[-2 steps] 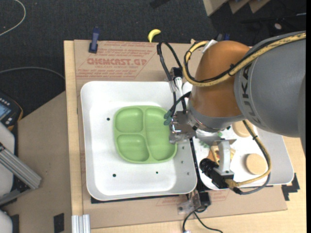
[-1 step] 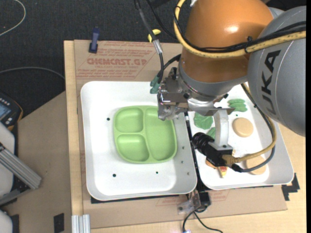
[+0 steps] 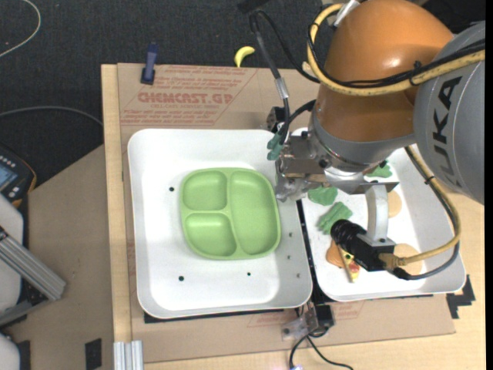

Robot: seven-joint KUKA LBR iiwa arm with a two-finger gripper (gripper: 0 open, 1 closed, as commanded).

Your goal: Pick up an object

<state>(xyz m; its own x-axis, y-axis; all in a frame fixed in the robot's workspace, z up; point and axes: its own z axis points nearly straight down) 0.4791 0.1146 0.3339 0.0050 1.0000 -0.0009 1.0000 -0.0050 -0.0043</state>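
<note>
The tool (image 3: 293,177) sits over the seam between the two bins, under the arm's bulky orange-banded wrist (image 3: 377,45), which hides most of it. I cannot tell whether it is wide or narrow, and nothing can be seen held in it.

The left bin (image 3: 146,206) holds one thing: a pale green plate (image 3: 229,213) with three compartments, lying flat near the bin's middle. The plate's right edge is just beside the tool.

The right bin (image 3: 439,230) is partly covered by the arm. A few small things show in it: green pieces (image 3: 337,210) near its left wall, close to the tool, a tan round piece (image 3: 394,203) further right, and an orange piece (image 3: 337,254) lower down.

Both bins rest on a cardboard sheet (image 3: 185,91) with red print, which covers the counter. A blue clip (image 3: 149,64) sits at the sheet's far edge, well apart from the bins.
</note>
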